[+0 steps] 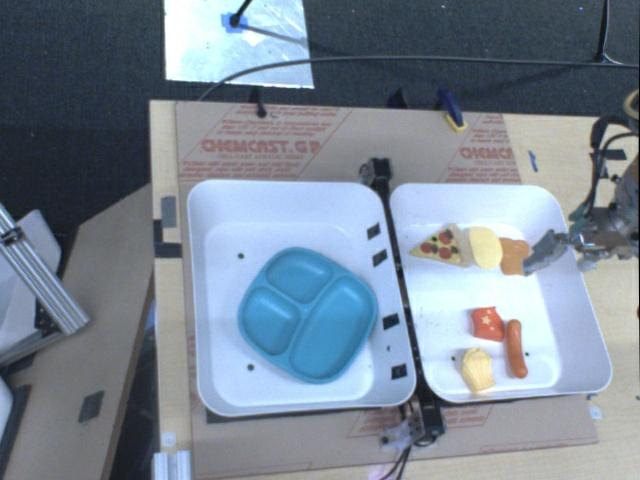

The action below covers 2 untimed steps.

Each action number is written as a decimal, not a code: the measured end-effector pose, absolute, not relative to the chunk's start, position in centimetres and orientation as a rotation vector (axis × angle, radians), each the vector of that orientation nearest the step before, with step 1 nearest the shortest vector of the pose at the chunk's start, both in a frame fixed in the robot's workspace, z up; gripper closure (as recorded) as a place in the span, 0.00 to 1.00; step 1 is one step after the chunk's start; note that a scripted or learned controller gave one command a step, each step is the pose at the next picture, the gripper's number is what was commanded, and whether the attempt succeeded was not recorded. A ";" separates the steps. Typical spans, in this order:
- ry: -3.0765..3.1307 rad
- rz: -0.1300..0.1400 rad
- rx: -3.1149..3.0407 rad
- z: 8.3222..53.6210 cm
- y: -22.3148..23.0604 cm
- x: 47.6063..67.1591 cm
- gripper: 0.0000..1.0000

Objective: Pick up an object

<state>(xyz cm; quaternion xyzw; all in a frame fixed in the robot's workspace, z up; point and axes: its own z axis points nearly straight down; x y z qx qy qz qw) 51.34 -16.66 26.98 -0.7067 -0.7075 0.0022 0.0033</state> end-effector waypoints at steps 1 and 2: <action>-2.227 -0.001 -2.218 27.5 -16.6 51.5 0.00; -2.223 0.001 -2.218 23.1 -16.0 51.6 0.00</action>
